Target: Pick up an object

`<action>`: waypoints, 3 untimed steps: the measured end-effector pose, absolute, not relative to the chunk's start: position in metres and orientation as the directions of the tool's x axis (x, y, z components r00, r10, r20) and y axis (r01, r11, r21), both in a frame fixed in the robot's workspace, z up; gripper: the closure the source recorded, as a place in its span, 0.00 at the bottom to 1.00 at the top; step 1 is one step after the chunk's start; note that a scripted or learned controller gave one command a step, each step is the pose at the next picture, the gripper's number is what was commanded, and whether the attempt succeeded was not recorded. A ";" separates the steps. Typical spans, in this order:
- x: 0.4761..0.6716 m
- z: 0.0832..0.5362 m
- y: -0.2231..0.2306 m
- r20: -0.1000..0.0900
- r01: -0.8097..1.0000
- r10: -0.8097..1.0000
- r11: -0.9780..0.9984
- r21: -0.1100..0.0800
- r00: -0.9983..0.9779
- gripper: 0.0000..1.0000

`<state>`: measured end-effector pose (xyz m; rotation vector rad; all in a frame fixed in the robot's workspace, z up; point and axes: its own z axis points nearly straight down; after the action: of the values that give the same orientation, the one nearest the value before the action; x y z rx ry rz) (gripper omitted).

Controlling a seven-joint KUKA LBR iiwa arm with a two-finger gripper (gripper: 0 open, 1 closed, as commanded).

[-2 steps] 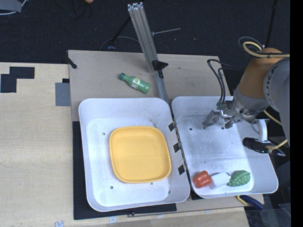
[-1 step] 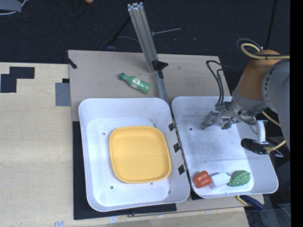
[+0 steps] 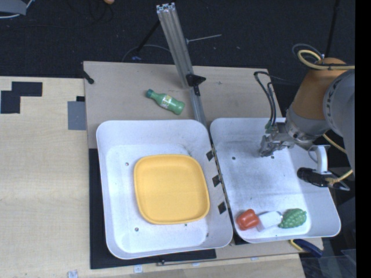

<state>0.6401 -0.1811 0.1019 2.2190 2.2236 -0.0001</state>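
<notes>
We see the gripper [image 3: 268,150] low over bare floor in the right bin [image 3: 255,178], holding nothing; how far it is open we cannot tell. The candidates, a red piece [image 3: 248,219], white block [image 3: 270,219] and green piece [image 3: 293,218], sit clustered at the bin's near edge, well apart from it, probably beyond this reach.

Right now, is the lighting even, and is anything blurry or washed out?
In the camera view, the white bins are bright but not blown out, the floor behind is dark, and the gripper looks soft and small; the yellow plate is crisp.
</notes>
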 end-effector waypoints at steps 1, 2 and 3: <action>0.639 0.161 -0.174 -0.001 1.000 1.000 0.000 0.004 0.000 1.00; 0.638 0.220 -0.167 -0.001 1.000 1.000 0.000 0.005 0.000 1.00; 0.638 0.232 -0.168 0.000 1.000 1.000 -0.001 0.001 0.001 1.00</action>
<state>0.6377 -0.1681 0.2319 2.2221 2.2200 0.0003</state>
